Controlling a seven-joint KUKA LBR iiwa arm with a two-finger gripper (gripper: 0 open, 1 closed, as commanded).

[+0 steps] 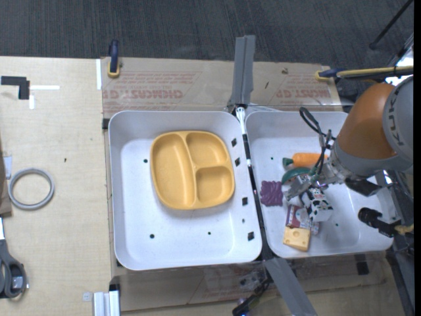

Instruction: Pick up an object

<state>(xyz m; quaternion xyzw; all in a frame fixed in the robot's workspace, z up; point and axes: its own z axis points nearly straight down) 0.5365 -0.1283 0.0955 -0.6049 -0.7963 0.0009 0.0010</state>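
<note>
The arm is at the reaching step, its hand (309, 191) low in the right bin (348, 242) near the table's right edge, among a purple piece (271, 192), an orange carrot-like toy (306, 158) and a cheese wedge (297, 237). Whether the hand is released or clenched cannot be told, and nothing is visibly gripped. The next move likely calls for settling on one item and lifting straight up.

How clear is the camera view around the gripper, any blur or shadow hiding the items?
Camera view: even, soft lighting, no strong glare on the white bins; the yellow plate is sharp; the gripper sits over a dark cluttered patch that blends with the items; the cheese wedge and purple piece stay readable.
</note>
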